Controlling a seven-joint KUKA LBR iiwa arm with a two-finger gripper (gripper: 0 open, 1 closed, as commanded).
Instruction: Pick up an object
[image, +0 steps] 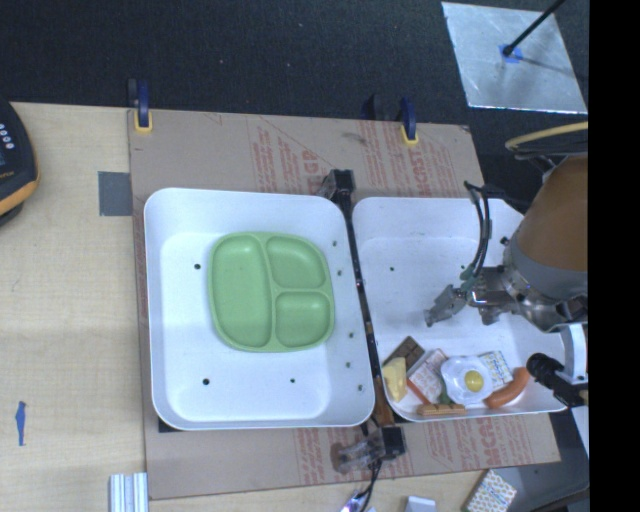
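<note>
The gripper (447, 303) hangs over the middle of the right bin (420, 225), fingers seemingly spread and holding nothing. Toy foods (450, 380) cluster along its near edge. A green plate (270, 290) fills the left bin (170, 300).

green plate (271, 291), left bin (170, 300), end effector (450, 303)

Both white bins, the left bin (165, 300) and the right bin (400, 225), look like smooth plastic with a soft sheen. The green divided plate (270, 290) at centre left is matt plastic. Beneath the bins lies a brown cardboard sheet (290, 155), dull and printed in red. The table (65, 330) at left looks like pale wood grain. The pincer (455, 300) at right appears dull grey metal.
</note>
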